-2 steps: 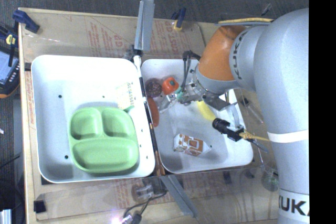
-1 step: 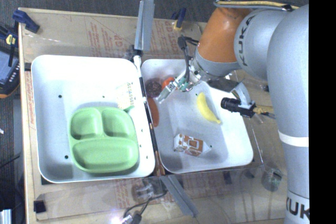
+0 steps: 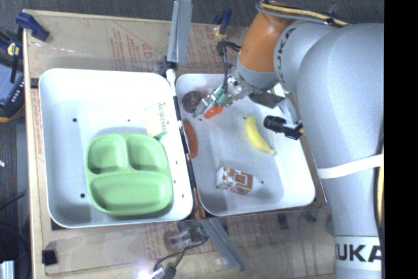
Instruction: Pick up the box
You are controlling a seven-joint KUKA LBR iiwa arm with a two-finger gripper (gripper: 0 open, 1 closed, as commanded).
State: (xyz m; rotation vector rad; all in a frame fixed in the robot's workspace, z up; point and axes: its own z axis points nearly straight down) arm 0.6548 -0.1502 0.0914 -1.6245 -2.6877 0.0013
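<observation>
The small brown-and-white printed carton box (image 3: 237, 180) is lying flat near the right white bin's (image 3: 297, 189) front edge — probably light, crushable; grip across its short sides. The claw (image 3: 215, 103) is hovering near the back-left corner; its opening I cannot tell.

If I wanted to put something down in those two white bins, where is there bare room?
Left bin: bare floor above and left of the green tray. Right bin: a patch between banana and box. Its top left, around the gripper, is crowded.
</observation>
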